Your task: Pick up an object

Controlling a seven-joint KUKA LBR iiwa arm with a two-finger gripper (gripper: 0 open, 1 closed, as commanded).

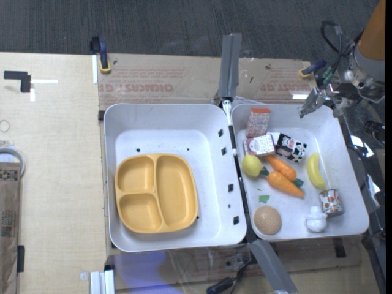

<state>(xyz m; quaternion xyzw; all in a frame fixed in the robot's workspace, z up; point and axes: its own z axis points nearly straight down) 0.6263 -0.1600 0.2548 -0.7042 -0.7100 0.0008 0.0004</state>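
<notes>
On the bench, the left bin (116,133) holds a yellow divided plate (157,192). The right bin (355,192) holds an orange carton (258,122), small boxes, a lemon (252,165), two carrots (283,176), a banana (315,169), a can (331,201) and a tan ball (267,220). Above that bin's far right corner hangs the gripper (317,103), well apart from the toys, nothing between its fingers; whether they are spread I cannot tell.

Two white bins are sitting side by side on the counter (55,182): the left bin (122,127) and the right bin (349,164). One yellow divided plate (157,192) is lying in the left bin. Lying in the right bin are two carrots (285,182), one lemon (252,165), one banana (315,170), one brown round item (267,220), one small can (331,201), one white lump (316,221), and what are probably three small cartons (260,133).
</notes>
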